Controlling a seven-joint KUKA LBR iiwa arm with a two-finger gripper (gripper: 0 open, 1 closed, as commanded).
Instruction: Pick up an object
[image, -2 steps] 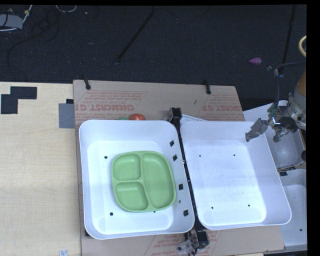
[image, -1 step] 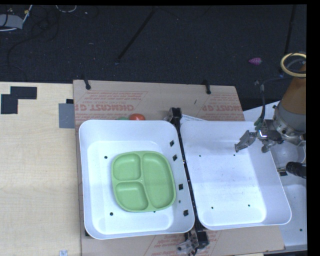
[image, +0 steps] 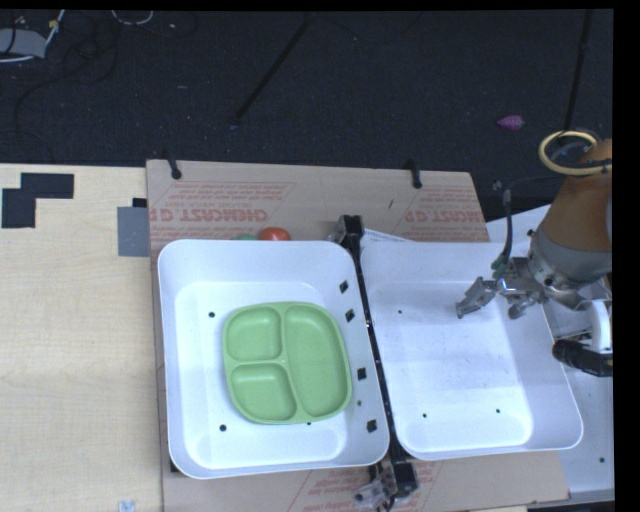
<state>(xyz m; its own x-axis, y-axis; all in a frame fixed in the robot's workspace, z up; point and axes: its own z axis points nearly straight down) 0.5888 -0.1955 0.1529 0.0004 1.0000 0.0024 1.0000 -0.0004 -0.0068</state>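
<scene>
Camera view: a green plate (image: 287, 362) is seen lying flat in the left bin (image: 190, 275). Over the right bin (image: 450, 420), the gripper (image: 492, 298) is held spread apart, nothing between its fingers.

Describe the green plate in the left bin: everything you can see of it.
The green plate is a pale green, rounded-square divided dish that looks like matte plastic. Raised ridges split it into three compartments: two smaller ones on the left and one long one on the right. It lies flat, face up, turned slightly askew, near the middle of the left bin, resting on its white floor. Nothing lies in the compartments, and nothing else touches it. The gripper hangs over the right bin, well apart from it.
</scene>
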